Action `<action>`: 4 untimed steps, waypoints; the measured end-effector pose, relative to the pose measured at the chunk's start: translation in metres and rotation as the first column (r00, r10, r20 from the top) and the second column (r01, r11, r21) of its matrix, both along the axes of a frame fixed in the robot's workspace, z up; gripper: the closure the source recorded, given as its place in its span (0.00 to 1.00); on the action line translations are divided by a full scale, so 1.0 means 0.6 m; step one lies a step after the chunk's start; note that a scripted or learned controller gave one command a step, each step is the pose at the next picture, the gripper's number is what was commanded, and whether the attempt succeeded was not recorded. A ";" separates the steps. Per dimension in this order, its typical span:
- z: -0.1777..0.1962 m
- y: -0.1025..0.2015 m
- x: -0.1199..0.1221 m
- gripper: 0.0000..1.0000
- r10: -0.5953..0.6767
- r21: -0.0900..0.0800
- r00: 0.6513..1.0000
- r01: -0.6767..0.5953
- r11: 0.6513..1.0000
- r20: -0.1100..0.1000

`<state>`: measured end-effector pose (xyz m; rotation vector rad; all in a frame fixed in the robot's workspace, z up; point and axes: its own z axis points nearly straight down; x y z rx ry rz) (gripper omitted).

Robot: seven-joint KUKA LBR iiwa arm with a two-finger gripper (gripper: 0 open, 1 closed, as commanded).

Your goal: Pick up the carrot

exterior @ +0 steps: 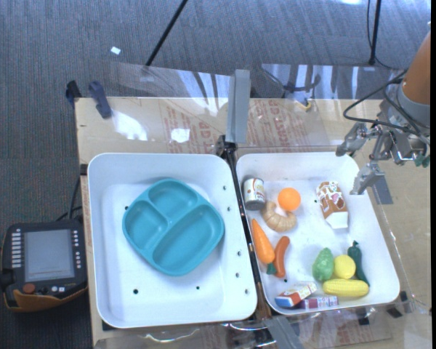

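The carrot (261, 243) is bright orange and tapered. It lies along the left wall of the right bin (384, 233), narrow tip toward the back, with a bit of green at its near end. A red-orange sausage-shaped piece (282, 253) lies touching it on the right. My gripper (373, 182) hangs over the bin's back right corner, well away from the carrot. Its fingers stand open with nothing between them.
In the right bin are a small can (253, 192), an orange (289, 199), a croissant (278, 218), a milk carton (332, 203), green and yellow produce (339, 267), corn (345, 288) and a flat packet (296, 295). A blue divided plate (174, 226) lies in the left bin (102, 195).
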<state>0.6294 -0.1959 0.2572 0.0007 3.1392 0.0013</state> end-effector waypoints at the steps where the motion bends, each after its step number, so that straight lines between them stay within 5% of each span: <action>1: -0.284 0.072 -0.022 0.00 -0.026 0.000 1.000 0.026 1.000 -0.003; 2: -0.283 0.173 -0.017 0.00 -0.197 0.001 0.980 0.197 0.980 -0.004; 3: -0.257 0.176 -0.010 1.00 -0.192 0.001 0.981 0.192 0.981 0.008; 4: -0.260 0.183 -0.093 1.00 -0.249 0.004 0.968 0.249 0.969 0.026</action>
